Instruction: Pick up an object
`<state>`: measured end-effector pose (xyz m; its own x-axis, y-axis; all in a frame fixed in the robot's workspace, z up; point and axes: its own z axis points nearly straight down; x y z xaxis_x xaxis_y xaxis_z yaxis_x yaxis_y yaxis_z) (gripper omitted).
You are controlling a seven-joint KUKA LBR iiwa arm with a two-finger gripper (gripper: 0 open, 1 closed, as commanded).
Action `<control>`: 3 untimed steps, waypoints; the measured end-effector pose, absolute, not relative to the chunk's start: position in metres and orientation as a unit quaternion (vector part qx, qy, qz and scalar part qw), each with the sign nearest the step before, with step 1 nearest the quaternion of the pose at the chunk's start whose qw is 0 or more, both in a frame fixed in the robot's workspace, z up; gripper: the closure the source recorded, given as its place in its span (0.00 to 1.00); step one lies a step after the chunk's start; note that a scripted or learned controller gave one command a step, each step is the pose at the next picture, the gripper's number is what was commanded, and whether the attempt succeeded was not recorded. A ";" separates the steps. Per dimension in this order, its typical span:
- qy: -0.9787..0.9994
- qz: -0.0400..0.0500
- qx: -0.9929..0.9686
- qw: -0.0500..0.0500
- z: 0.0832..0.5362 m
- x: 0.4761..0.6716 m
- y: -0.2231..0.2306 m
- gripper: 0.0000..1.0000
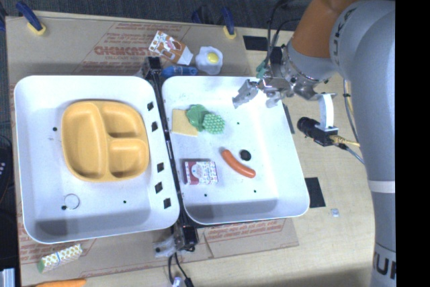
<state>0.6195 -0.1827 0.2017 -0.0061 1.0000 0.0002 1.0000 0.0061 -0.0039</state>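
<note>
The toy hot dog (238, 163) lies in the right bin (282, 165), near a small red box (200, 172) and a green veggie (205, 119). The claw (259, 94) hangs over the bin's far side, fingers apart and holding nothing. I think it's getting ready; next it must go down onto one toy.

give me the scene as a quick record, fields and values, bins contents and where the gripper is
left bin: yellow divided tray
right bin: green toy on a yellow slice, hot dog, small red box, black disc
behind the bins: fried egg toy, patterned packet
gripper: over the right bin's far right part, nothing seen between its fingers
arm: enters from the right
</note>
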 end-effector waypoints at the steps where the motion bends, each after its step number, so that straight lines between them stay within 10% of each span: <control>1: -0.669 0.001 -0.743 0.002 0.092 0.543 -0.171 0.00; 2: -0.671 0.002 -0.741 0.002 0.102 0.543 -0.171 1.00; 3: -0.662 0.000 -0.750 0.001 0.266 0.521 -0.106 1.00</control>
